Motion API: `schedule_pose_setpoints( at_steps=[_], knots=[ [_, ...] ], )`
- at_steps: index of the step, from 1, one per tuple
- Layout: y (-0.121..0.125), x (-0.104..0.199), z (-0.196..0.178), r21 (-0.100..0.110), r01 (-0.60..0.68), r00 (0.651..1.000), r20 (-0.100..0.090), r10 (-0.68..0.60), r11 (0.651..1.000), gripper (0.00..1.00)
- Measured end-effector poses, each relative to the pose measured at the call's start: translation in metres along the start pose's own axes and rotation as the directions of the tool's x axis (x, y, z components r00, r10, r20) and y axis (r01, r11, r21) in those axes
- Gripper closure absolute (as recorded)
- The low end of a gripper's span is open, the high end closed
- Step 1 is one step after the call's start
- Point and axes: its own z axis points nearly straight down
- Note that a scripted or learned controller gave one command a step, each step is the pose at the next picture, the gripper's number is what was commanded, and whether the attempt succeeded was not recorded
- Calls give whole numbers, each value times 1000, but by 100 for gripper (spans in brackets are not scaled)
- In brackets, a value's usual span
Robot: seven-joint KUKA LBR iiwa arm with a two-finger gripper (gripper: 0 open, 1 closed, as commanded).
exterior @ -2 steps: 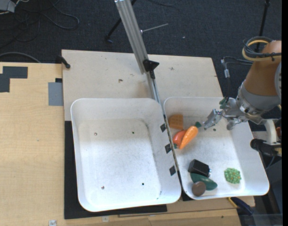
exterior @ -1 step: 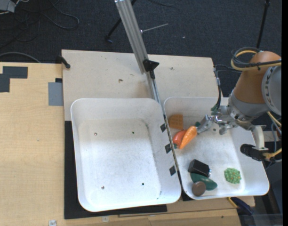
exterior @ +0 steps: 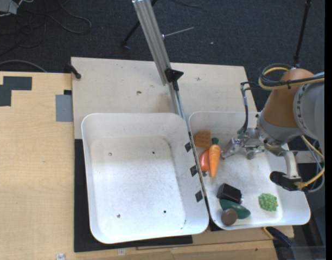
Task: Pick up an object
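Observation:
In the right bin (exterior: 285,213) lie several small objects. An orange carrot (exterior: 214,159) with a green top lies against the bin's left wall, beside a red piece (exterior: 203,161) and a tan block (exterior: 202,140). A black block (exterior: 229,192), a dark green piece (exterior: 237,209) and a brown ball (exterior: 229,216) sit near the front. A green bumpy ball (exterior: 268,202) rests at the front right. My gripper (exterior: 231,148) hangs low over the bin, just right of the carrot, with nothing seen between its fingers.
The left bin (exterior: 95,145) stands next to the right one, with black clips along the shared wall. A slanted aluminium bar (exterior: 155,42) rises behind the bins. The arm's orange band (exterior: 280,104) and cables crowd the right bin's far right side.

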Motion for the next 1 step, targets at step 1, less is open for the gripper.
schedule_pose_setpoints(
  at_steps=[1],
  knots=[
    [0, -1, -11, 1, -3, 1000, 0, 3, 1000, 100]
  ],
)
